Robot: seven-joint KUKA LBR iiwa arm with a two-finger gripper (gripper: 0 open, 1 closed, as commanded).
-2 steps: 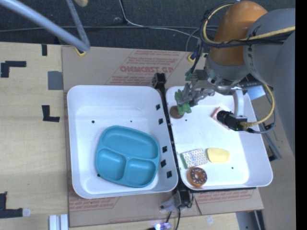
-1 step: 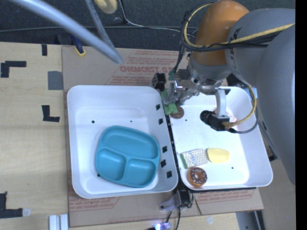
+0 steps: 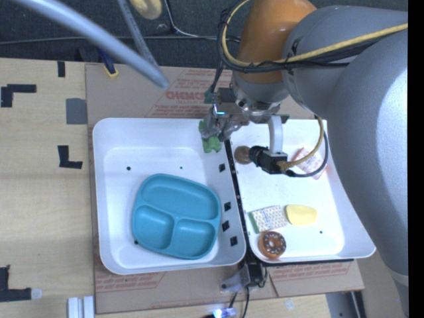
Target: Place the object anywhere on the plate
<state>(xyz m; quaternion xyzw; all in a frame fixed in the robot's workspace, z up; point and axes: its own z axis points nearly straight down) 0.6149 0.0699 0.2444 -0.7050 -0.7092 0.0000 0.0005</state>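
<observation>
A blue plate (image 3: 175, 217) with three compartments lies in the left bin (image 3: 109, 151), towards its front. My gripper (image 3: 214, 132) hangs over the far right corner of that bin, close to the divider between the bins. A small green object (image 3: 212, 143) sits between its fingertips, and the gripper is shut on it. The object is well behind and to the right of the plate, apart from it.
In the right bin (image 3: 344, 240) lie a brown round piece (image 3: 242, 154), a red and white packet (image 3: 310, 162), a patterned packet (image 3: 267, 217), a yellow piece (image 3: 301, 214) and a glazed doughnut (image 3: 271, 244). The arm covers that bin's far side.
</observation>
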